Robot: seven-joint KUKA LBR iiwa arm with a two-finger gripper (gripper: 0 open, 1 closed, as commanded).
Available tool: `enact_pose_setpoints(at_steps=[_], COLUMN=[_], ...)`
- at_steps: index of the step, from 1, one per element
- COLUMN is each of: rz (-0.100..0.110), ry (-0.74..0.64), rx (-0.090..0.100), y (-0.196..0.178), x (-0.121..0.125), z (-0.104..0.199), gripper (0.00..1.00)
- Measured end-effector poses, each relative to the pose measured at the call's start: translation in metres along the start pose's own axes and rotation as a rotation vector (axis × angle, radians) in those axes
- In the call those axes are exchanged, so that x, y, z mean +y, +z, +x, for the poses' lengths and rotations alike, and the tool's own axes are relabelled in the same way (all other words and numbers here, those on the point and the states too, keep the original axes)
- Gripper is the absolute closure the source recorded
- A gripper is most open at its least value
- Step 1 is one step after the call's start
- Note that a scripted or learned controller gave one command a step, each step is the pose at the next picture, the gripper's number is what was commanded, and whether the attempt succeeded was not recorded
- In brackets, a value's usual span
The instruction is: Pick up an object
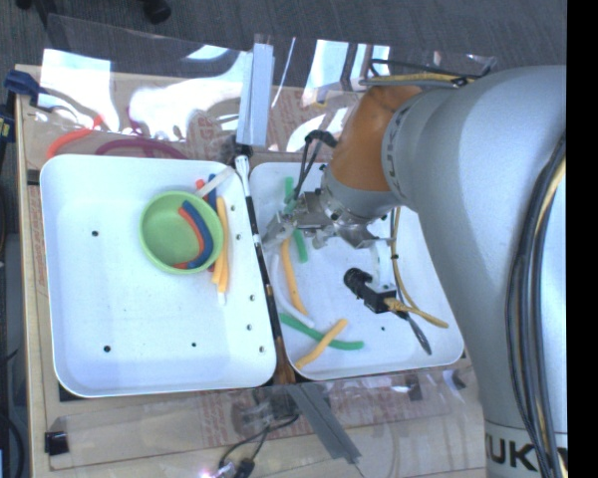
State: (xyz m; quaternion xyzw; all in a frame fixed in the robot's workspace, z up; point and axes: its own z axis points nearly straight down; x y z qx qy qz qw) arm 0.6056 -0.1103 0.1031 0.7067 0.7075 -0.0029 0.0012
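Grey carpet surrounds the worktop (30,267), which carries two shallow bins rim to rim, so that a thing can be taken from either without a long reach.

The left bin (90,352) is mostly bare. A green bowl (164,235) sits in its upper right part, with a blue curved piece (207,229) and a red one (190,229) resting inside against its right wall. Orange sticks (221,259) lie just beside the bowl, running down toward the inner rim. None of this is near the arm.

The right bin (379,355) holds the loose pieces the arm is working among. A long orange stick (291,285) lies near its left wall. At the bottom, a green strip (301,324) and a yellow-orange stick (325,340) cross, which would likely make either awkward to lift alone.

The hand (299,225) is low over the upper left part of this bin, probably because the pieces cluster there. A short green stick (301,246) lies just below it, close enough to be the likely target, though I cannot tell whether they touch. Whether the hand is spread or pressed together cannot be told from this angle, and nothing is visibly held. The arm (364,157) leans in from the right, its bulk covering the bin's far corner.
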Motion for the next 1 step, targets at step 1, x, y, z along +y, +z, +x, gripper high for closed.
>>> enact_pose_setpoints(at_steps=[1], rz=[0.001], ry=[-0.001], rx=[0.002], y=[-0.0097], x=[0.0002], z=[0.0004], gripper=[1.00])
